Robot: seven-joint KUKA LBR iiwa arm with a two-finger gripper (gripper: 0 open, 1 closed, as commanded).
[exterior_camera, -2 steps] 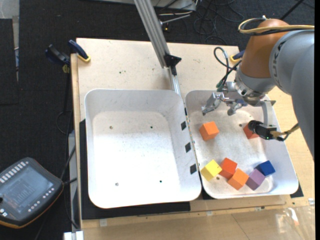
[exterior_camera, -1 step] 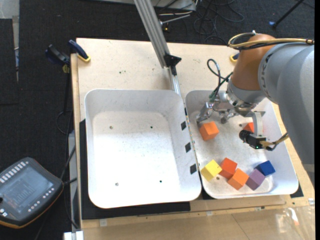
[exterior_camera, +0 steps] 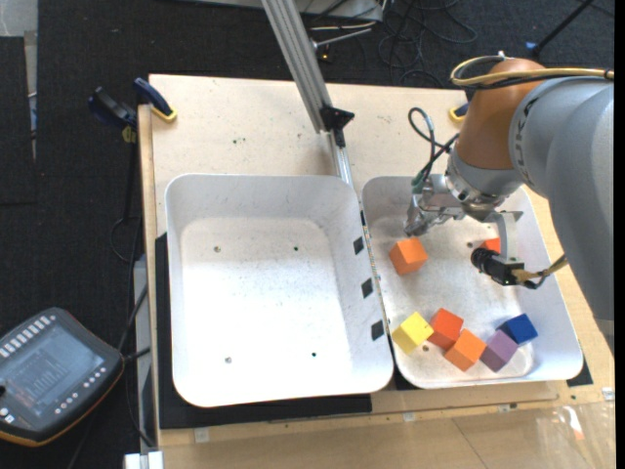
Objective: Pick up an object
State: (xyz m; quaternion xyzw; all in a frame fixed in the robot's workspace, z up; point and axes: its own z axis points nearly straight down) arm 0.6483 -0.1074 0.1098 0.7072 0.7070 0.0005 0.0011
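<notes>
The two-finger tool [exterior_camera: 420, 225] hangs low in the right white plastic bin [exterior_camera: 547, 360], just above the small orange cube [exterior_camera: 409, 255]; I cannot tell its state. Five other small coloured blocks lie together near the bin's front edge.

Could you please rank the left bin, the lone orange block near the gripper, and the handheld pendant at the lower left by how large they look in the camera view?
1. Left bin
2. Pendant, cut off by the frame edge
3. Orange block
</notes>
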